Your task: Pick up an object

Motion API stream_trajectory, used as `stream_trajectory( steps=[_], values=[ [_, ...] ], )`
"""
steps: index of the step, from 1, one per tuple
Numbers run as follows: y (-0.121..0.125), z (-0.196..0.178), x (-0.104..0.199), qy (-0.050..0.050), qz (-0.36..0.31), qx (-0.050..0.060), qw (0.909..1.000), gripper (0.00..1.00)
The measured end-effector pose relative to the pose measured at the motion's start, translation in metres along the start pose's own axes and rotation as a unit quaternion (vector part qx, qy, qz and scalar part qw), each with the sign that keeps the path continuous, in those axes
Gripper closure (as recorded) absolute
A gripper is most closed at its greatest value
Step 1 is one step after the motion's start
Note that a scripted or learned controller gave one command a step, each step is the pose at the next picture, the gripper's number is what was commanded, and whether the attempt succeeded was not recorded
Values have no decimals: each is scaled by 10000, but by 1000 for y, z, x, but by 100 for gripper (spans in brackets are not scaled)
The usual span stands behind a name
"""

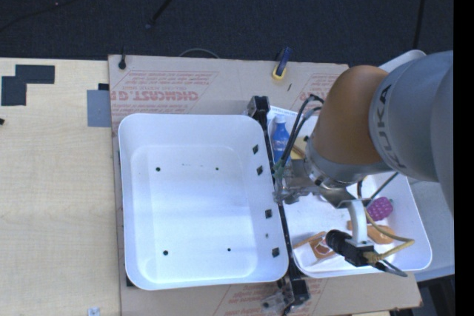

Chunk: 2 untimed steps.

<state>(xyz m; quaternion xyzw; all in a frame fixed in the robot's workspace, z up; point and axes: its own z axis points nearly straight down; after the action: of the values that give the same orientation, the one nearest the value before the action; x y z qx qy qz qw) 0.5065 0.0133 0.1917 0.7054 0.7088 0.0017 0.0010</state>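
Note:
My arm reaches in from the right and covers most of the right bin [422,251]. The gripper [290,191] hangs low at that bin's left wall, just below a blue bottle [280,137] that lies at the bin's far left. A magenta knobbly object [380,208] sits at the right of the bin. An orange-brown curved piece [383,234] lies just in front of it. An orange and white object [321,246] rests near the front edge. The wrist hides whatever lies right under the gripper.
The left bin [148,263] stands beside the right one, their walls meeting under the gripper with black clips along the seam. Both bins rest on a cardboard sheet [185,89]. A blue and yellow clamp [281,64] sits at the cardboard's far edge.

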Motion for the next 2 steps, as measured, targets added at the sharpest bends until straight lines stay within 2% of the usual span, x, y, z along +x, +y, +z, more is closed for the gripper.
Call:
stream_trajectory(
  steps=[1, 2],
  values=[
    [-3, -120, 71, 18, -19, -25, 10000, 100],
    [-20, -57, 115, -5, 8, 65, 10000, 100]
  ],
)
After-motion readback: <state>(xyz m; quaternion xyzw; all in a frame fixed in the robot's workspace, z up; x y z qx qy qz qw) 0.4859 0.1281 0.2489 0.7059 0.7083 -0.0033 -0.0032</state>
